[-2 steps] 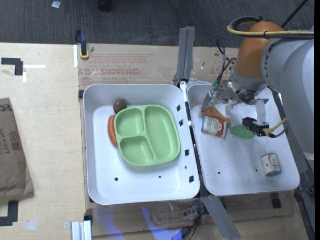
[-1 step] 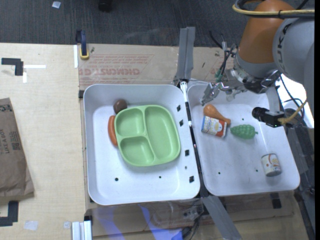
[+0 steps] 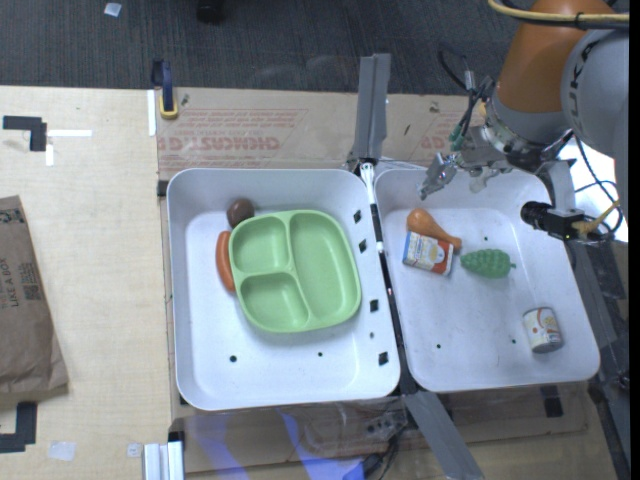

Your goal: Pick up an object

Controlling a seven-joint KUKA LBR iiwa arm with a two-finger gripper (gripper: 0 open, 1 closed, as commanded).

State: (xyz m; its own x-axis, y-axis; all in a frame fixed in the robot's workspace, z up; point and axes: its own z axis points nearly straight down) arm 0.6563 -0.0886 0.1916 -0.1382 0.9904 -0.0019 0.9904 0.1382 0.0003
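Arm in from the right, gripper [image 3: 440, 175] hovering over the back-left corner of the right bin [image 3: 560, 363], nothing between its fingers; can't tell how far apart they are. Right bin contents: orange chicken-drumstick toy [image 3: 432, 224] touching the top of a small white carton [image 3: 428, 253], green bumpy toy [image 3: 486, 263] just beside the carton, small can [image 3: 542, 329] lying well apart near the right wall. Left bin [image 3: 200, 368]: green divided plate [image 3: 296, 268], orange sausage-shaped toy [image 3: 224, 260] tucked at its left edge, dark brown round thing [image 3: 240, 211] at its upper left. Brown paper bag [image 3: 25, 298] on the counter [image 3: 90, 198], far left.
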